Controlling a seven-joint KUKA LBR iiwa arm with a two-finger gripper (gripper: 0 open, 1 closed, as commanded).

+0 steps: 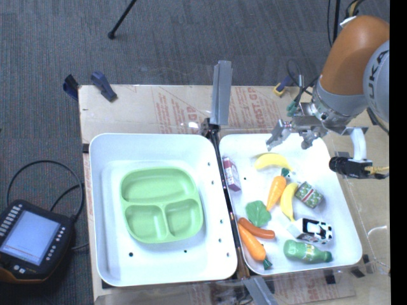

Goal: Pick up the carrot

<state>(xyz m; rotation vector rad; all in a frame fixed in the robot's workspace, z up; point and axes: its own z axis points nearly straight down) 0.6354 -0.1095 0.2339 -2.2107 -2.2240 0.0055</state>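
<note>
Camera view looks down on two shallow white bins, smooth and glossy with rounded corners, on a cardboard-topped bench. The left bin [105, 170] holds a pale green tray [161, 203], a matte moulded plastic piece with three compartments, one long and two smaller.

The right bin [346, 202] in the lower right of the frame holds plastic toy food. The carrot [276, 191] lies near the bin's centre, a slim orange cone tilted with its narrow tip down and left and its small green top up and right. Just above it is a curved yellow banana [272, 162]; a second banana [288, 200] lies just beside the carrot on the right. A leafy green piece [258, 213] sits at the carrot's tip. Below are a red-orange sausage [257, 229] and a second, fatter carrot [253, 244] by the bin's lower left wall. Also in the bin: a dark red packet [231, 175] along the left wall, a green and red box [309, 195], a black and white carton [315, 230], and a green bottle [307, 253] lying on its side.

The arm comes in at the upper right, its rounded orange band above a grey wrist. The gripper [292, 136] hangs over the bin's upper edge, above the first banana and apart from the carrot. Its two grey fingers are spread wide with nothing between them.
</note>
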